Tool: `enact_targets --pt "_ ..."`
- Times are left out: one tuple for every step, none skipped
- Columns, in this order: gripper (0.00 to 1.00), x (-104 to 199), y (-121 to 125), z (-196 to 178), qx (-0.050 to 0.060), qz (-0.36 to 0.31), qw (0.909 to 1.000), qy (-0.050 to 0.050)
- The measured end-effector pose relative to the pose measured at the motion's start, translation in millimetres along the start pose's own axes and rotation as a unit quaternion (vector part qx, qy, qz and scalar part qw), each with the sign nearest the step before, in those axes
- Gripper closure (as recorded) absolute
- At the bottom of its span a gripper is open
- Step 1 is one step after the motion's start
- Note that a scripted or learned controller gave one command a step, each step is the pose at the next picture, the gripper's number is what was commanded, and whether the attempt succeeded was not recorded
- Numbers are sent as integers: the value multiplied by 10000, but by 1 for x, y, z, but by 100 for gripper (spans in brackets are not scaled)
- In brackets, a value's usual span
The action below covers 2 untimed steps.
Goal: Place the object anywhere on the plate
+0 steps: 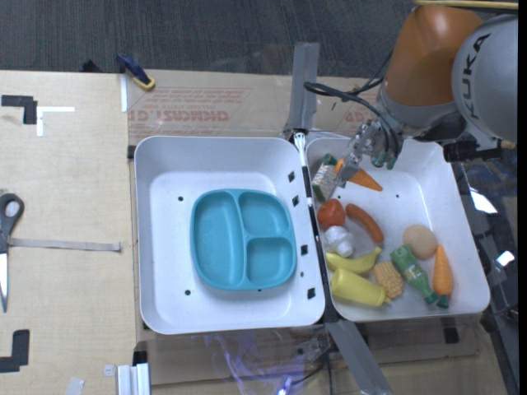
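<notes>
The claw (pixel 372 151) is seen over the far part of the right bin (pixel 461 245); whether it is released or clenched cannot be told. An orange toy carrot (pixel 362 178) lies just below it, apparently on the bin floor. The teal divided plate (pixel 244 239) rests in the left bin (pixel 156 245), well to the claw's left. Nearer the camera than the claw, a tomato (pixel 331 213), a sausage (pixel 365 223), a banana (pixel 354 262), a corn cob (pixel 389 279), a green bottle (pixel 414 273) and a second carrot (pixel 443 271) are gathered. Scissors (pixel 6 237) lie on the tabletop (pixel 66 179), far left.
</notes>
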<state>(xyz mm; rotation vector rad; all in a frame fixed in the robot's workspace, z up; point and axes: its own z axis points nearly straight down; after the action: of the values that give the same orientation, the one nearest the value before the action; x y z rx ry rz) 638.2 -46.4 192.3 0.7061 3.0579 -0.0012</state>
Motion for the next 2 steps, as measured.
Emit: enact_targets --pt "100 117 21 -14 -3 183 9998 11" --pt "100 117 84 -31 -6 92 10000 1"
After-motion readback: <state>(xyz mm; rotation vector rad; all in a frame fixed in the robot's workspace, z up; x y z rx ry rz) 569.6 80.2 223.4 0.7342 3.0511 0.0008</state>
